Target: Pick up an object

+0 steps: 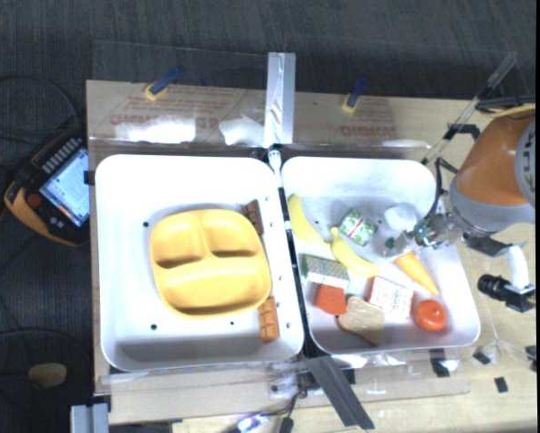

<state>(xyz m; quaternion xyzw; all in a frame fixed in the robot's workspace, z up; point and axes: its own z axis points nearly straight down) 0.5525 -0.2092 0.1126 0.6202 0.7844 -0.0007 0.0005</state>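
The right bin holds several food items: two bananas, a green packet, a small white round piece, a carrot, a tomato, a red and white carton, a red block, a slice of bread and a grey-green box. My gripper is low at the right side of this bin, just right of the white piece and above the carrot. The orange-banded wrist covers it from above.
In the left bin lie a yellow divided plate, a brown piece at its top right and an orange waffle piece by the divider. A handheld controller lies left of the bench.
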